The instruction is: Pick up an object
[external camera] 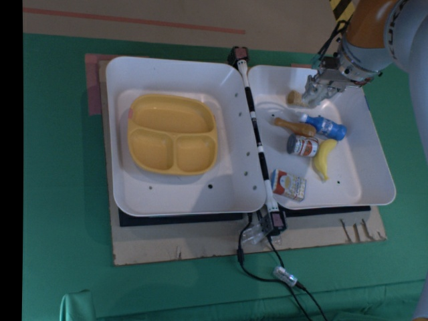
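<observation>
We see the tool low in the far part of the right bin, just beside a small tan object, though we cannot tell whether it grips anything. Nearer the camera than the tool lie a blue bottle, a brown stick-like piece, a small jar, a banana and a small carton. Left of the tool, the other bin holds a yellow divided tray.

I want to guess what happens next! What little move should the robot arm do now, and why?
Probably a short move straight down. The gripper hovers in the right bin, right beside a small tan object, and nothing shows between its fingers. Lowering onto that object looks like the nearest chance for a pick.
</observation>
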Motion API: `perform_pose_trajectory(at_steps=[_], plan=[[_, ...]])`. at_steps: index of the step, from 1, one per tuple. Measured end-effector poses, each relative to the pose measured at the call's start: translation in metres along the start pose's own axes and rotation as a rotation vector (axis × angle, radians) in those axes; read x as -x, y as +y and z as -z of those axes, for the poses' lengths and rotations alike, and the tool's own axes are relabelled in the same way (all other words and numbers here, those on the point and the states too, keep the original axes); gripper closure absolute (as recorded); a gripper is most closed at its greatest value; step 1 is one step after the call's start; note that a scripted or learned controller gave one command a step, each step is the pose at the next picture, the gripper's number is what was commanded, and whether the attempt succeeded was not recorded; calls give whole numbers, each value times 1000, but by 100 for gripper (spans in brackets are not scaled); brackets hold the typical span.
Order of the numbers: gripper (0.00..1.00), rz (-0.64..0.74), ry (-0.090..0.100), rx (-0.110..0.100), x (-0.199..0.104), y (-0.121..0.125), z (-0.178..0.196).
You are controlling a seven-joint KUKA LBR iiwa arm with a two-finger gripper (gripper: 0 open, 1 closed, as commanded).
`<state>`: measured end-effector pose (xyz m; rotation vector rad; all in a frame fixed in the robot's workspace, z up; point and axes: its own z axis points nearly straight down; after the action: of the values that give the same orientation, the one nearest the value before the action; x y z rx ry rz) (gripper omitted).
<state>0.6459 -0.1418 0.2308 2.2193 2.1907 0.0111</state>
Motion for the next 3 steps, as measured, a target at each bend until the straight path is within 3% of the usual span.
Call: perform_pose_trajectory(at_steps=[1, 2, 3], plan=[[100, 4, 0, -5, -1, 18, -18], [100, 3, -3, -39, 0, 40, -27], [100, 5, 3, -5, 34, 58, 46]])
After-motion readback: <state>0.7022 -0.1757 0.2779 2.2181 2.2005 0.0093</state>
